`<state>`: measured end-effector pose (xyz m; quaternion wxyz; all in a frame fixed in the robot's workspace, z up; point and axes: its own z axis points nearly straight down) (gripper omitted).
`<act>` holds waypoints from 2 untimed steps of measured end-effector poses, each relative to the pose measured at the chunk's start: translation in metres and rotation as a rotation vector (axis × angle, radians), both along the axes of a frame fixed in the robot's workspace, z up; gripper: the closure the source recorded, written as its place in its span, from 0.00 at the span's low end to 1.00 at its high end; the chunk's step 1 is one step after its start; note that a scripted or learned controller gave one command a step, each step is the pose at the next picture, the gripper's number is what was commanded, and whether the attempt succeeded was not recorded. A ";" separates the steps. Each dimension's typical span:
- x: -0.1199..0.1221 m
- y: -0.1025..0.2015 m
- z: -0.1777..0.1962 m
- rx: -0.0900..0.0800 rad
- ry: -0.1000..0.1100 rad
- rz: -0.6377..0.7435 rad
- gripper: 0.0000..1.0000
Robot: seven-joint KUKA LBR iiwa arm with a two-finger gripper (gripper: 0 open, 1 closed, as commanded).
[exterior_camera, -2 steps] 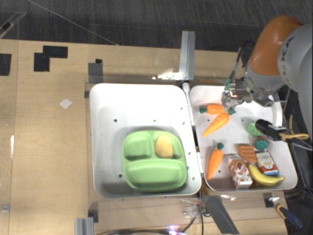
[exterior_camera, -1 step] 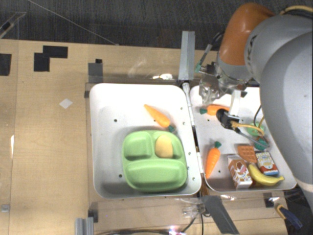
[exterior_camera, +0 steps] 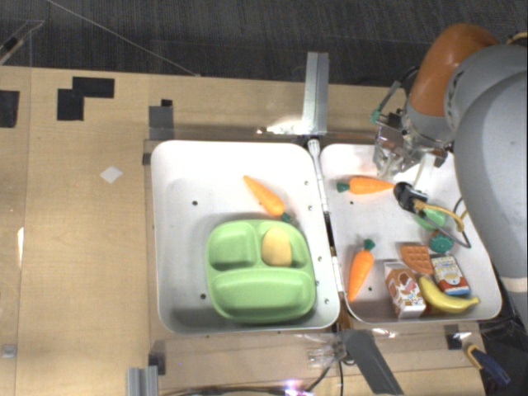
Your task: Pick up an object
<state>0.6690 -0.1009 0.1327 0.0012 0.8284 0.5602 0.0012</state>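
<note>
Orange toy carrot lies near the back edge of the right bin, directly beside the gripper that hangs over it; whether its jaws stand apart or together cannot be told. A second carrot and a banana rest toward the front edge. The left bin carries a green divided plate and another carrot.
</note>
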 end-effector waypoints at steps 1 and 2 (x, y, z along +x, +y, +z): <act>0.000 0.001 0.001 0.000 -0.001 0.002 0.00; -0.035 0.009 -0.038 -0.001 -0.004 0.159 0.00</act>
